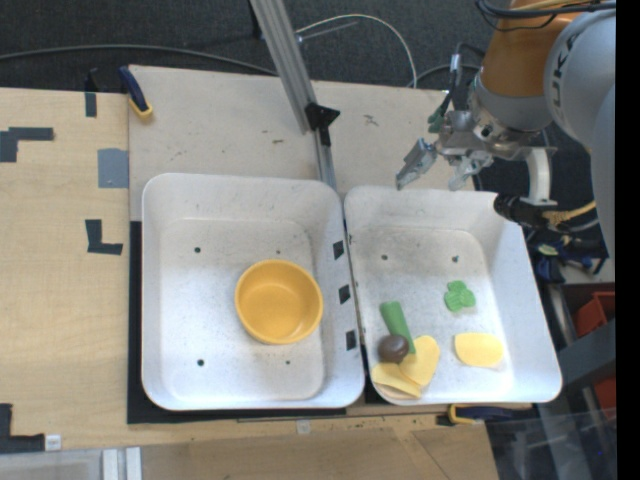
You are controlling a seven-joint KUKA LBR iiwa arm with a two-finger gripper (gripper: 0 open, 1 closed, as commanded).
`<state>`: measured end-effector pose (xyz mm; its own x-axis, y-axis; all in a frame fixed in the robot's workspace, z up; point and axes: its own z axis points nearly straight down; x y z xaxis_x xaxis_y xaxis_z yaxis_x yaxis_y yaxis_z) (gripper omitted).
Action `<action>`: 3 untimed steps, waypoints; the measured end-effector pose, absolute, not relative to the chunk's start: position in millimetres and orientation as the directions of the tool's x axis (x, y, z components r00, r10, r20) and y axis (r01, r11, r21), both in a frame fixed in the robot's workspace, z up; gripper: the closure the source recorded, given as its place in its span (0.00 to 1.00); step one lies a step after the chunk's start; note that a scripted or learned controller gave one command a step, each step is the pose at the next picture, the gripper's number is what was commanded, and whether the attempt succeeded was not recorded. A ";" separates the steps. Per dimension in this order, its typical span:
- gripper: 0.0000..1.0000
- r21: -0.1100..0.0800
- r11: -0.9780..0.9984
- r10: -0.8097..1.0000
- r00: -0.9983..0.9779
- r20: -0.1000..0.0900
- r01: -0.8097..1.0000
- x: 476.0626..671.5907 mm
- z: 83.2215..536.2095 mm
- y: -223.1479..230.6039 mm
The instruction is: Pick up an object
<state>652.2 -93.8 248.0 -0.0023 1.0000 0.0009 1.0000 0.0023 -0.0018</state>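
While claw (436,171) hangs spread over right bin's (520,258) far rim, items crowd near edge.

Arm (560,48): cut off by top and right edges; only wrist, orange band and part of the grey link in frame.

Brown round object (393,348) in right bin (520,298): too small to name; it overlaps lower end of green stick (394,318) and part of yellow piece (415,368) beneath.

Small green thing (459,296), at 12 o'clock from yellow slice (479,349): shape unclear.

Bench (60,268): cut off at left and bottom edges.
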 end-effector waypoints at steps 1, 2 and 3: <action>0.00 -0.002 0.003 1.000 -0.003 0.000 1.000 652.1 248.0 -93.9; 0.00 -0.006 0.003 1.000 -0.003 -0.001 1.000 655.4 202.1 -88.7; 0.00 -0.007 0.002 1.000 -0.002 -0.001 1.000 644.0 149.0 -90.0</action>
